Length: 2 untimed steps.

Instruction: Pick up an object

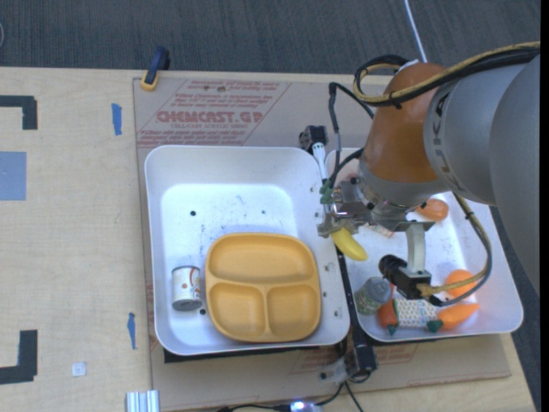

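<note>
My gripper (337,217) hangs over the left edge of the right bin (508,312), close to the wall shared with the left bin (159,187). A yellow banana (350,245) lies just below and in front of it, its upper end hidden under the gripper. Whether the banana is between the fingers cannot be made out. The grey arm with its orange band covers the back of the right bin.
The left bin holds a yellow divided plate (262,285) and a small can (185,287) at its left. At the front of the right bin lie a greyish round object (373,294), a speckled white block (414,313) and orange fruit-like pieces (460,283), with another orange piece (436,210) further back.
</note>
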### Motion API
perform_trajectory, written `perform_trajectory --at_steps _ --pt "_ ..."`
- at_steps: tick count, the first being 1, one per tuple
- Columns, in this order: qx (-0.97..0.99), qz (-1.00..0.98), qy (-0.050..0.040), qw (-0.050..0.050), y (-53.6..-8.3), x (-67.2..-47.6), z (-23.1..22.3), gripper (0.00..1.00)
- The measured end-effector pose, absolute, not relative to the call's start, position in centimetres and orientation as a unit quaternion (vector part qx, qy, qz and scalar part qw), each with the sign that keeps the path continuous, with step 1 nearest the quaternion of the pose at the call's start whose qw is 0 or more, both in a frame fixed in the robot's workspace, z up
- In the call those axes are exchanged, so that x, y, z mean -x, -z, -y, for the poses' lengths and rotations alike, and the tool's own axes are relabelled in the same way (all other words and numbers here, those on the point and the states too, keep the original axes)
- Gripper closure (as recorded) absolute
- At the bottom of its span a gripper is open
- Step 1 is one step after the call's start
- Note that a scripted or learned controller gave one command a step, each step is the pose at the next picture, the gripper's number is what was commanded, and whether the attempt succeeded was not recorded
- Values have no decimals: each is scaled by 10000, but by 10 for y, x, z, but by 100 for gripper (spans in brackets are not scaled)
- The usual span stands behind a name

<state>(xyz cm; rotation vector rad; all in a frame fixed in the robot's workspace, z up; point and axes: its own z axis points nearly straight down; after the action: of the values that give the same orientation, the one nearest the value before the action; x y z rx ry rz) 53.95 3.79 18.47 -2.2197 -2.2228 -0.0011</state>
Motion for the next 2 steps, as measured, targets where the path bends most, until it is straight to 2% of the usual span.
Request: perform_trajectory --at_steps 1,2 --pt "7064 7078 -14 27 -119 -513 -120 100" --pt "7065 7077 2 2 -188 -486 -141 100"
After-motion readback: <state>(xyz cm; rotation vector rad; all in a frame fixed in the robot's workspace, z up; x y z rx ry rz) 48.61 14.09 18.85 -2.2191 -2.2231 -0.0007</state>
